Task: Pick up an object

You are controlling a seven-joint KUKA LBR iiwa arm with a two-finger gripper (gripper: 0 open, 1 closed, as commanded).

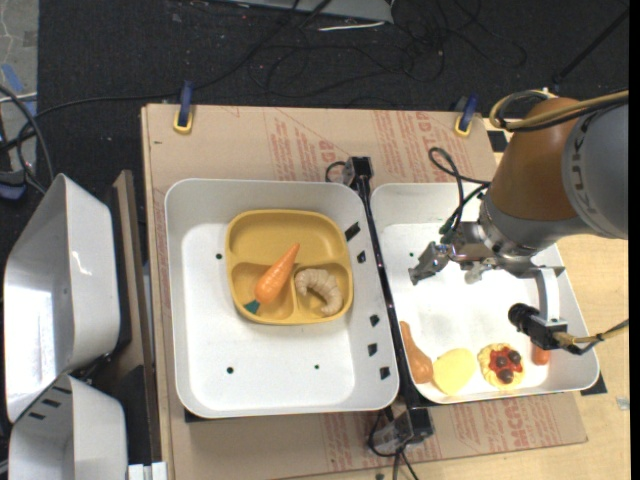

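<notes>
Nearest my viewpoint, along the front edge of the right bin [578, 368], sit three toy foods in a row: an orange drumstick-shaped piece [414, 355], a pale yellow round piece [454, 370] and a small tart with red topping [501, 364]. I see all three lying below the gripper [440, 259], toward the front wall, well apart from it and not under it. The drumstick piece is the closest to being straight below; its long axis runs roughly from the bin's divider side down toward the front, slanting a little. The tart lies farther off, below the wrist rather than the fingertips.

I read the gripper as parted and carrying nothing: two dark fingers splay out over bare white bin floor, with no object between them. It points toward the divider between the bins.

Beyond the fingertips, across the divider, the left bin [200, 368] holds a yellow divided plate [240, 233]. One compartment has an orange carrot [277, 274], lying diagonally; the neighbouring one has a pale curled shrimp [321, 289].

My judgement: any pick in the right bin calls for moving the gripper toward the front wall first, then descending.
</notes>
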